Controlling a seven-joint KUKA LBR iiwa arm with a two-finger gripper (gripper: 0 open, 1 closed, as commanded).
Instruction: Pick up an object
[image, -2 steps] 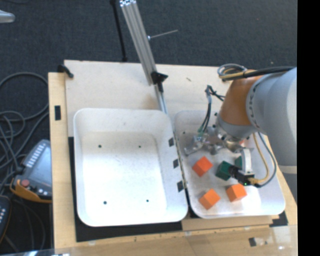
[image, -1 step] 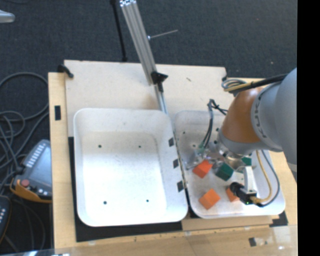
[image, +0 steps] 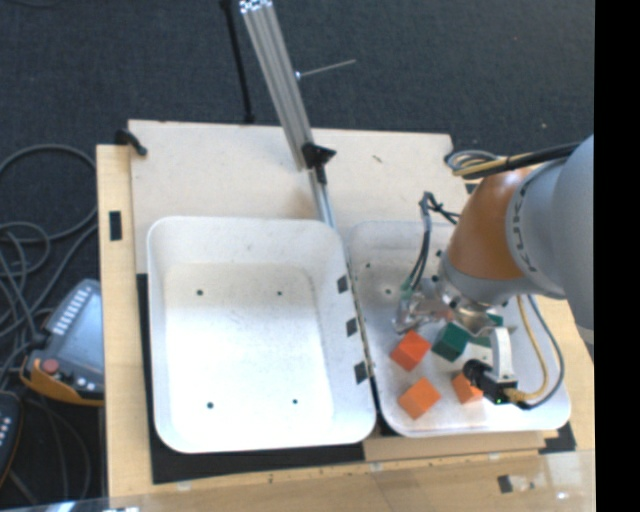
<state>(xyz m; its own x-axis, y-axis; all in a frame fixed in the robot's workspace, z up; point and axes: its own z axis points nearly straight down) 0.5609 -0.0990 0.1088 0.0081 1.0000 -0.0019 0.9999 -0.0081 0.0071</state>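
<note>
While the gripper (image: 440, 322), its claw state impossible to tell, hangs over blocks in the right bin (image: 375, 250), the bench (image: 220, 170) stands on dark carpet (image: 100, 60).

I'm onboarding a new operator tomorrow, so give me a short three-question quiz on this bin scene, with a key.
1. True or false: the blocks lie in the bin on the camera view's left.
2. How many orange blocks can you count, and how many green?
3. Multiple choice: the gripper is (A) above the left bin, (B) low over the right bin near the blocks, (C) outside both bins.

Key
1. False. They lie in the right bin, not the left bin.
2. Three orange: one beside the green block, one near the front rim, and a smaller-looking one. One green.
3. B.
</note>
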